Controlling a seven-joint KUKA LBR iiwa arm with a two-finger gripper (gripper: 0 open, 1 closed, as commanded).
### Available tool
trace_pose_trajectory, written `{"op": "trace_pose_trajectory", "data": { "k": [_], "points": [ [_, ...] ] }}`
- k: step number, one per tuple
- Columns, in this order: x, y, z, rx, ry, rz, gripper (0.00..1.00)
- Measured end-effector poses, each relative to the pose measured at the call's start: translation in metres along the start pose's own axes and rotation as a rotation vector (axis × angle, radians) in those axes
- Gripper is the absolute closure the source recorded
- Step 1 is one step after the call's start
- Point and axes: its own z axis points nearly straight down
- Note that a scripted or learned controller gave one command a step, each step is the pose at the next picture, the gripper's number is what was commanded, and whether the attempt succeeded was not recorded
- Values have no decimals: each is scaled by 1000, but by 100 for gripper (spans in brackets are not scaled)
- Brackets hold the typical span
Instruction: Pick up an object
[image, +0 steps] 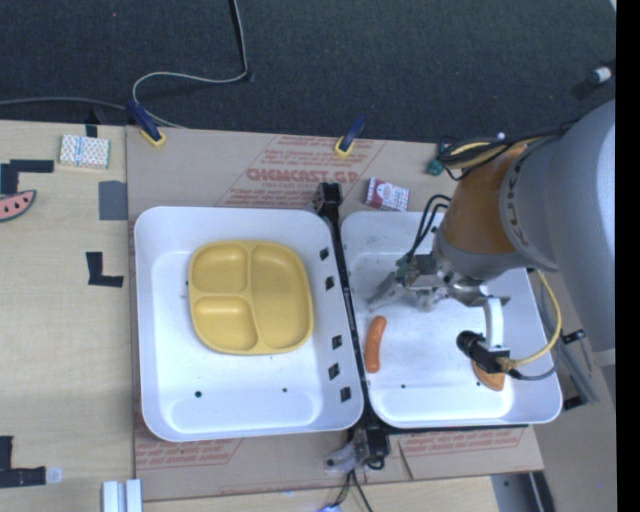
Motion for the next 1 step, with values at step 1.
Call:
{"op": "trace_pose_trajectory", "data": {
  "k": [1],
  "points": [
    [1, 0, -9, 1, 1, -1, 100]
  ]
}}
